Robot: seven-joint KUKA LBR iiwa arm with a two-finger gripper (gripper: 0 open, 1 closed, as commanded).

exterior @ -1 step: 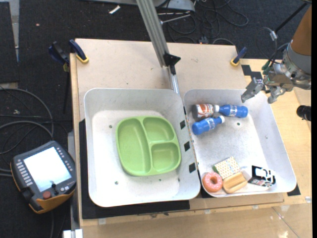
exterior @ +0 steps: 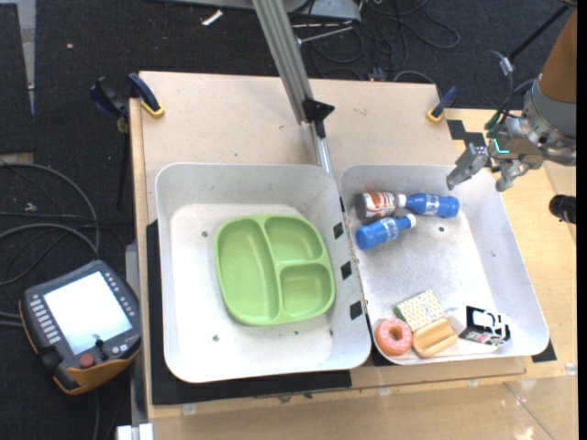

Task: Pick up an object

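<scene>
- Over the far right edge of the right bin [exterior: 514, 246], my gripper [exterior: 484, 168] hangs with its 2 fingers spread and nothing between them.
- Below me, 2 blue bottles [exterior: 385, 231] lie near the bin's far end, with a brown-labelled bottle [exterior: 379, 203] touching them.
- At the near end sit a pink donut [exterior: 394, 335], a bread piece [exterior: 434, 337] and a checkered sponge [exterior: 420, 309].
- In the left bin [exterior: 183, 246], a green divided plate [exterior: 273, 269] rests.
</scene>
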